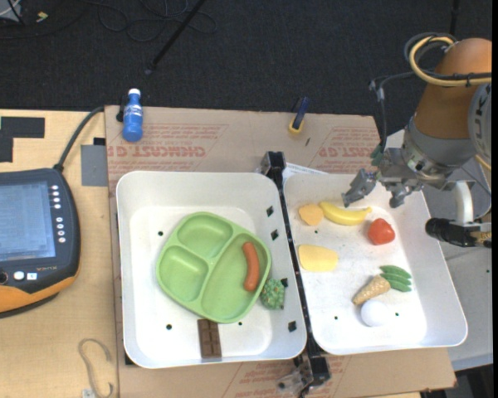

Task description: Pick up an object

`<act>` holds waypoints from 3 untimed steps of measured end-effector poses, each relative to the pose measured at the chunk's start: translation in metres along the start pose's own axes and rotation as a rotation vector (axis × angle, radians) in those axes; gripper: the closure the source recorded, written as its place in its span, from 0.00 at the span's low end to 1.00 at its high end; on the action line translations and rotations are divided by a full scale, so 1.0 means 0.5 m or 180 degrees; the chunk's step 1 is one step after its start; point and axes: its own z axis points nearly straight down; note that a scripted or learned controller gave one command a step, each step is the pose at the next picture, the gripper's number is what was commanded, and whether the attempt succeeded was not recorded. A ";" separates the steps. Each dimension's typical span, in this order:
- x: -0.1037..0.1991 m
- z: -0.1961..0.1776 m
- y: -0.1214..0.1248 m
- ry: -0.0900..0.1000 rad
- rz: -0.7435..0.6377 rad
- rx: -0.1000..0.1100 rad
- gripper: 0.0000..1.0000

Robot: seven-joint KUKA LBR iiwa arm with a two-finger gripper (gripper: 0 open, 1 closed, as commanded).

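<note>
Two fingers of my pincer (380, 191) stand apart with nothing between them, hovering over the right bin (444, 305) at its far edge. The toy banana (345, 214) lies just below them, beside a red tomato (381, 231) and a yellow wedge (317, 258).

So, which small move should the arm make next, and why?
Probably lower the gripper a little toward the banana. The fingers look spread and hold nothing, hovering over the right bin close to the banana, with the tomato just beside.
</note>
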 end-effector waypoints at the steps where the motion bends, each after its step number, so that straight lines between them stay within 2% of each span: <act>1: 0.000 -0.016 0.005 -0.0005 -0.0005 -0.0041 0.00; 3: 0.029 0.195 -0.023 -0.0001 -0.0003 -0.0024 0.00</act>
